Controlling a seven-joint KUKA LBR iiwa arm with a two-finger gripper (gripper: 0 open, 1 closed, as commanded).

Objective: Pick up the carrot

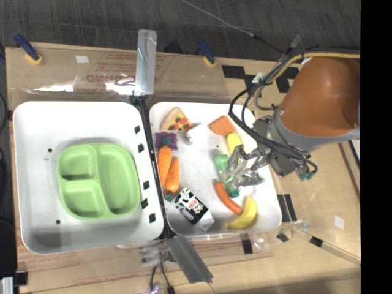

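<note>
So the carrot (165,164) is taken to be the long orange piece lying along the left wall of the right bin (269,192), just below a purple toy (165,142), with a 2nd shorter orange piece (174,175) touching its right side. It should be noted that a redder orange stick (228,198) is also seen near the banana (244,214), and which of these is really meant can't be settled from this angle. The gripper (242,170) is parked over a green toy (221,163) on the far right side of that bin, well apart from the carrot by the wall; whether it's spread or pressed together can't be told, and nothing can be made out as held. Handling-wise, a light, hollow, stiff plastic toy is guessed, smooth and rounded, so it'll probably be squirted out if pinched near the tapered tip. The thick middle would be better grabbed, across the width. Trouble is expected from the bin wall on 1 side and the neighbouring piece on the other, since little room is left there.
</note>
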